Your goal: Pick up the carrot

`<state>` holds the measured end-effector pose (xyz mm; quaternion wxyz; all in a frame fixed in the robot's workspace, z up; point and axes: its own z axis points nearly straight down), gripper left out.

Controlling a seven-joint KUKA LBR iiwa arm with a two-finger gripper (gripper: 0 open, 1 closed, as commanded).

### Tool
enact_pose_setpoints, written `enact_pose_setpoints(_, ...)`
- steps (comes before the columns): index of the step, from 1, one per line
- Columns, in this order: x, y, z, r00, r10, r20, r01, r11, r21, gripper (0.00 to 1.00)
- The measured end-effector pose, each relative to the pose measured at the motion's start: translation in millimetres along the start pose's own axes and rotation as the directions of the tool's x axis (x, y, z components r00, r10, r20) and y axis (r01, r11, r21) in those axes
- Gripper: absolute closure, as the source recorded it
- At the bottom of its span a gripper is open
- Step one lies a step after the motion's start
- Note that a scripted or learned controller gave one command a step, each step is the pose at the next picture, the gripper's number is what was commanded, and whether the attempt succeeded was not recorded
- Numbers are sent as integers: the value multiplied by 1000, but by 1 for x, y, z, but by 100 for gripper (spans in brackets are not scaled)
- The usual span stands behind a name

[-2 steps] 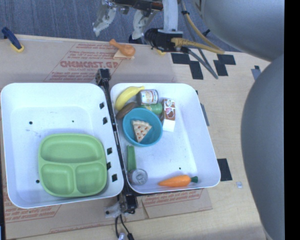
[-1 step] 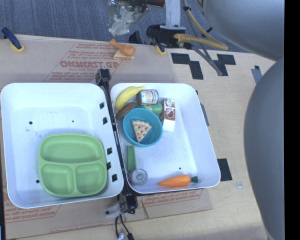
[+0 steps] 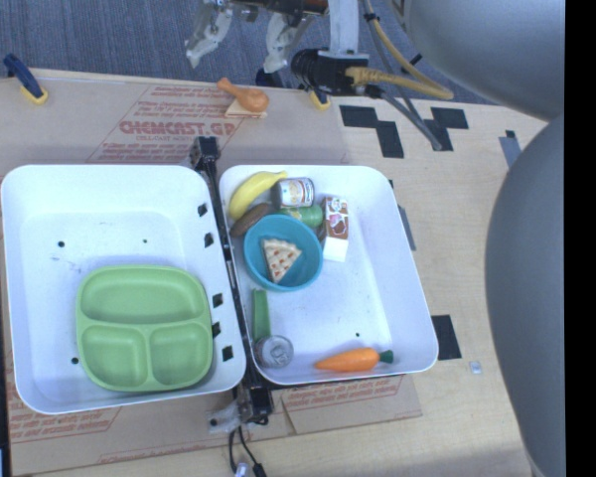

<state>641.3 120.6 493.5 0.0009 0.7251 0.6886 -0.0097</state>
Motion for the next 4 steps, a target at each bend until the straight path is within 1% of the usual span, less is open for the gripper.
enact_pose_setpoints(1,2,0,-10,1000,-12,4,12,1000,2,100)
enact_pose_setpoints(2,2,0,-10,1000,-13,4,13,1000,2,0)
enact_pose_setpoints(3,5,0,-20,1000,-25,7,25,1000,2,100)
enact_pose_setpoints(4,103,9,87,984,176,-7,-176,984,6,100)
